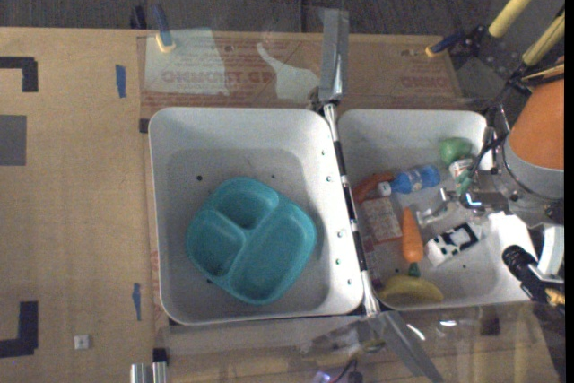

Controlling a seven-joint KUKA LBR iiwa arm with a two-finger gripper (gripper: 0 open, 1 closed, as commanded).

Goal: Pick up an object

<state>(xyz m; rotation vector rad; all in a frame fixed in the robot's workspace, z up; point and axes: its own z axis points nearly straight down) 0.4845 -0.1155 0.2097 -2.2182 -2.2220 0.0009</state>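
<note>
Reading labels first: mirrored lettering on the brown cardboard sheet [296,72] behind the right white bin [395,126], illegible. In that bin: orange carrot-shaped toy [411,236], yellow banana [411,290] at its front wall, small blue-capped bottle [414,179], green lump [455,148] (identity unclear). Grey two-finger gripper [466,202] above bin's right side; jaw state cannot be told.

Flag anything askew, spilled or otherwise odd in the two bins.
Nothing spilled or visibly damaged. The teal divided plate lies skewed in the left bin. In the right bin, the carrot, banana and blue bottle lie in a loose jumble, normal for picking.
</note>
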